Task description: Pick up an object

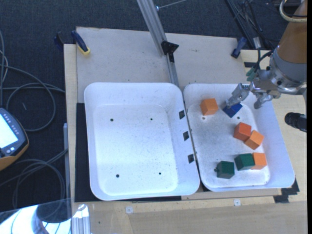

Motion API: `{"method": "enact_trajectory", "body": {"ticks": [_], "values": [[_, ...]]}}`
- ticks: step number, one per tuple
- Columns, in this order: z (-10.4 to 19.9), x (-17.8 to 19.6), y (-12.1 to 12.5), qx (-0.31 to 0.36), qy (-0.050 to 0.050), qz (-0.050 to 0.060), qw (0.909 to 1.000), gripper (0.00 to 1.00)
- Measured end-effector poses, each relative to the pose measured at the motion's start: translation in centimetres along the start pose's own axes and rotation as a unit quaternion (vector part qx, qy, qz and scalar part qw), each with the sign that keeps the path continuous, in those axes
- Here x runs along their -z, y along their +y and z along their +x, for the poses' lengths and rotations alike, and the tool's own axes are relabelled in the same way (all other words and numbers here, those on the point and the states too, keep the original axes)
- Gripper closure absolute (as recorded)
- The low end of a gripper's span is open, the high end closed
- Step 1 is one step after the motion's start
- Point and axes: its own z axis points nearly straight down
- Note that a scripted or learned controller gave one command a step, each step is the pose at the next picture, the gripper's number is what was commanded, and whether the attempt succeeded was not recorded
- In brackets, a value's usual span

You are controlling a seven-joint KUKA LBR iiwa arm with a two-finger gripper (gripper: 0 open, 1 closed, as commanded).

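Camera view: pincer (249, 95) spread wide, one finger touching blue block (232, 109).

Enters from the right, orange-banded wrist high; hand (249, 95) angled down-left, fingers (239, 93) spread apart, one forward, one trailing.

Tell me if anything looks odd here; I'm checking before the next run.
Nothing is spilled or damaged. The blue block sits tilted under the gripper in the right bin; the other blocks lie loose nearby.
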Motion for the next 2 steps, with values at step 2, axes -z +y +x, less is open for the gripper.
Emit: {"method": "enact_trajectory", "body": {"ticks": [2], "values": [[-8.2, -9.1, 1.9, -0.001, 0.0, 0.003, 1.0, 0.0]]}}
